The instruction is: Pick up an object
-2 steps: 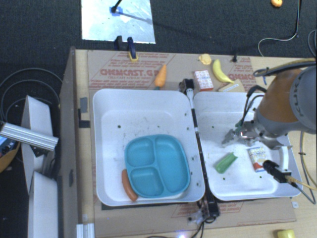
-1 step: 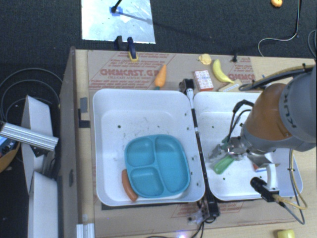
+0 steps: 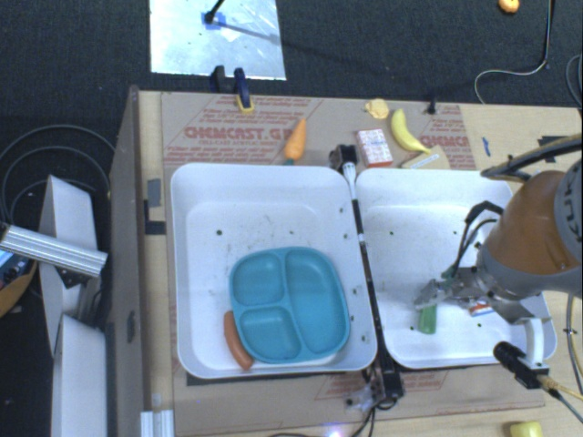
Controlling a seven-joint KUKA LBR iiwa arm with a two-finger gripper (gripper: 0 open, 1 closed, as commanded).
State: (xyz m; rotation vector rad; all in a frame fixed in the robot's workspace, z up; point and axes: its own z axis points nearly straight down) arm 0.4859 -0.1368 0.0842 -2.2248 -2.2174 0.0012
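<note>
In the right bin (image 3: 410, 217) a small green block (image 3: 426, 319) lies on the floor near the front wall. My gripper (image 3: 441, 291) hangs just above and slightly right of it, low over the bin floor. The grey arm with its orange band (image 3: 537, 230) covers the right part of this bin. A small red and white thing (image 3: 482, 310) shows under the wrist. In the left bin (image 3: 209, 208) a blue divided plate (image 3: 289, 304) rests beside an orange sausage (image 3: 237, 340).
Behind the bins on the cardboard lie a carrot (image 3: 294, 139), a small box (image 3: 374, 147) and a banana (image 3: 404, 131). A black bar (image 3: 361, 244) runs between the bins. Cables trail at the arm's left side.
</note>
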